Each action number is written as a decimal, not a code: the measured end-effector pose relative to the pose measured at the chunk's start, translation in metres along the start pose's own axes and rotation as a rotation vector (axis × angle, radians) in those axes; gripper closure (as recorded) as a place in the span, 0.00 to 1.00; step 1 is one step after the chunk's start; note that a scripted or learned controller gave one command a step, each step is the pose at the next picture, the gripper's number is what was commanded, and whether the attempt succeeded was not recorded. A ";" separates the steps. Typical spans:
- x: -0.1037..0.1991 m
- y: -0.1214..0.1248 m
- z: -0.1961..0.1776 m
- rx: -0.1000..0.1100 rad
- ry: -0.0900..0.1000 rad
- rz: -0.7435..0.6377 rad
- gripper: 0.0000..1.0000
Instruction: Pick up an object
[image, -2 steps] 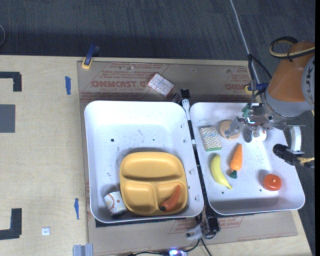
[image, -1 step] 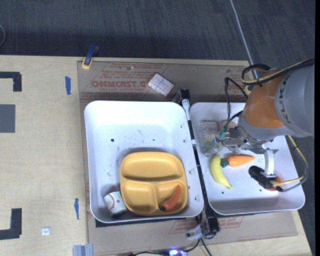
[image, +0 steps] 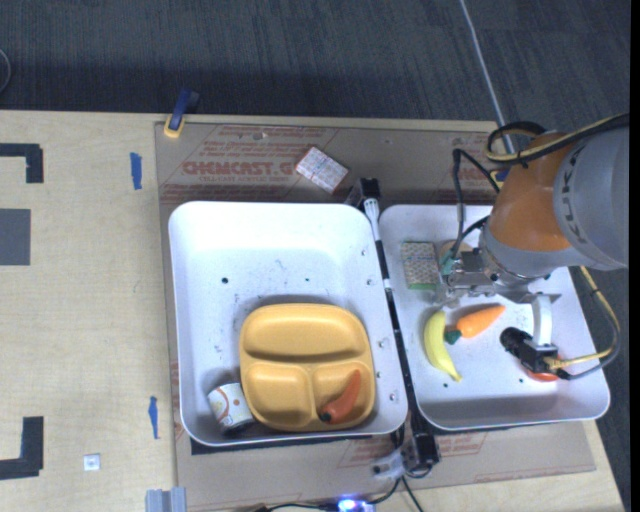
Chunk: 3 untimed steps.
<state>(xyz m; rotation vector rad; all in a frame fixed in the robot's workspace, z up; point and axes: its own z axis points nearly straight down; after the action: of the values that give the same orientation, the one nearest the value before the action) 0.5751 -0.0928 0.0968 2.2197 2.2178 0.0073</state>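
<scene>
In the right bin (image: 590, 400) an orange carrot (image: 482, 319) with a green tip lies at a slant. A yellow banana (image: 439, 346) lies just left of it. A pad with green dots (image: 420, 263) sits toward the bin's back left. My gripper (image: 458, 287) hangs over the bin's middle, just above and behind the carrot's green end and right of the dotted pad. The grey arm with its orange band (image: 530, 215) covers the bin's back right part.
The left bin (image: 200, 250) holds a yellow divided plate (image: 300, 335) with an orange-red piece (image: 343, 397) in its front right compartment. A small white cup (image: 228, 404) lies by the plate's front left corner. A small patterned card (image: 321, 168) lies on the cardboard behind the bins.
</scene>
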 end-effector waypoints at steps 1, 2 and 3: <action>0.000 0.000 0.000 0.000 0.000 0.000 0.00; 0.000 0.001 -0.010 -0.002 0.000 0.000 1.00; 0.000 0.001 -0.010 -0.002 0.000 0.000 0.00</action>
<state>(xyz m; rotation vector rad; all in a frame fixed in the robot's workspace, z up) 0.5756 -0.0926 0.1068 2.2191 2.2164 0.0090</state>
